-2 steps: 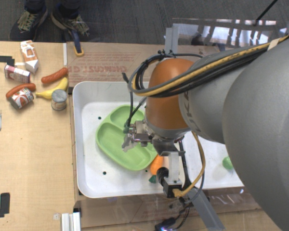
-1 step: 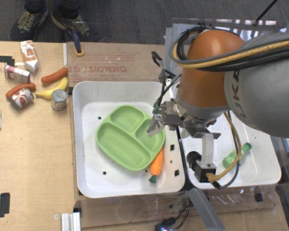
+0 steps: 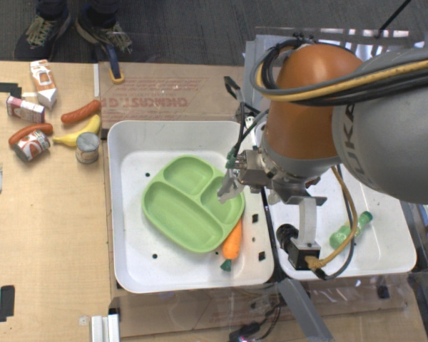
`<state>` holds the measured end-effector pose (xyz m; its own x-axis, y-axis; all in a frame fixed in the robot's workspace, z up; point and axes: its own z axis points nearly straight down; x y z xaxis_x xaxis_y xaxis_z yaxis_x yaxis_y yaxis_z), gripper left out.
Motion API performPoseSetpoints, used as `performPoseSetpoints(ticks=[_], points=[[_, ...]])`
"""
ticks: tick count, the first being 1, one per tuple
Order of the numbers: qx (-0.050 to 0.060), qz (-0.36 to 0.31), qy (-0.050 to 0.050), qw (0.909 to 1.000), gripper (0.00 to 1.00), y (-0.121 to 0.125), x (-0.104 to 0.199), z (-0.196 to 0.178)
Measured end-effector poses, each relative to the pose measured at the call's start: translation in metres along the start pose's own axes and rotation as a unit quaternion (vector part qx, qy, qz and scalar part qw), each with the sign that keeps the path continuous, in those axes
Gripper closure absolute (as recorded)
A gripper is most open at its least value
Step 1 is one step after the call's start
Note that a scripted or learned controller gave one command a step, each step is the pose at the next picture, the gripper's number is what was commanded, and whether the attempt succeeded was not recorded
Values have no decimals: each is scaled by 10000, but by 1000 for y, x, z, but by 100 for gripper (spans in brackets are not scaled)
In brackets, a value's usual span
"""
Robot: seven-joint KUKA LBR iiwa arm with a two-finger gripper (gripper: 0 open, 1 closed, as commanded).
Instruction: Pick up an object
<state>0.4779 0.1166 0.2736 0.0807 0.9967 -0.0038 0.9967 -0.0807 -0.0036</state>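
One smooth green divided plate lies in the left bin, a carrot touching its rim; gripper over it, grip unclear.

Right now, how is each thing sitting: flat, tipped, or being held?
Light green divided plastic plate: lying flat in the left white bin, right way up.
Orange toy carrot: lying on the bin floor, touching the plate's lower right edge.
End effector: low over the plate's right rim; I cannot tell whether it grips anything.
Small grey tin can: standing upright on the bench.
Yellow toy banana: lying flat beside the can.
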Motion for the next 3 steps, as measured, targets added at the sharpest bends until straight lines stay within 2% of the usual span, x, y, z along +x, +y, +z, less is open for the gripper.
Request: performPoseSetpoints(ticks=[1, 2, 3], points=[[8, 154, 7, 9999, 0, 6, -78, 84], [-52, -218, -61, 9997, 0, 20, -46, 130], [-87, 183, -143, 9997, 0, 49, -41, 152]])
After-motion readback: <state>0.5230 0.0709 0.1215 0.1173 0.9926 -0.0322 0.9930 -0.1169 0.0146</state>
